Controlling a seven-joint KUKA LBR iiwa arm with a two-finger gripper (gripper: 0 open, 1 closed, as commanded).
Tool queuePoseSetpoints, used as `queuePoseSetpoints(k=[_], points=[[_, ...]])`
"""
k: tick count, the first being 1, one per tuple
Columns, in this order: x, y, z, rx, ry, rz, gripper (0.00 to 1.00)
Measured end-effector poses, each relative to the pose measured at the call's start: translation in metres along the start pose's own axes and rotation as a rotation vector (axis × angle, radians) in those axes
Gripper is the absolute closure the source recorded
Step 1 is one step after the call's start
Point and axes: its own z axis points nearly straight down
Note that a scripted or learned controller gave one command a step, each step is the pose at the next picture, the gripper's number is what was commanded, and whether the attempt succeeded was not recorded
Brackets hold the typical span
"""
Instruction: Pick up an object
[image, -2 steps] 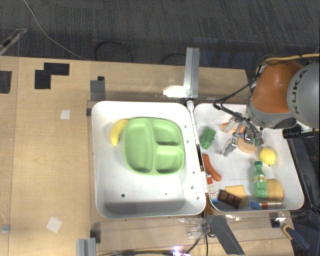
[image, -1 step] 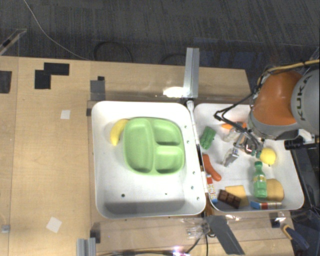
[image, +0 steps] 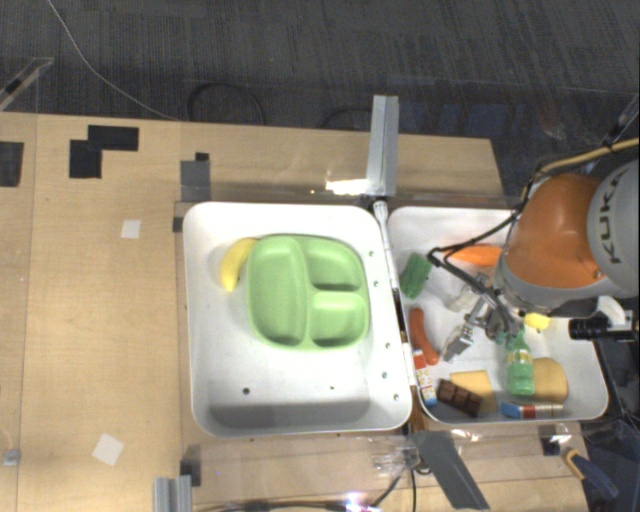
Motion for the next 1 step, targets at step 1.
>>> queuePoseSetpoints(k=[1], points=[[-0.0837,-0.0756,-0.0549,0.005,0.0,-0.006,0.0]])
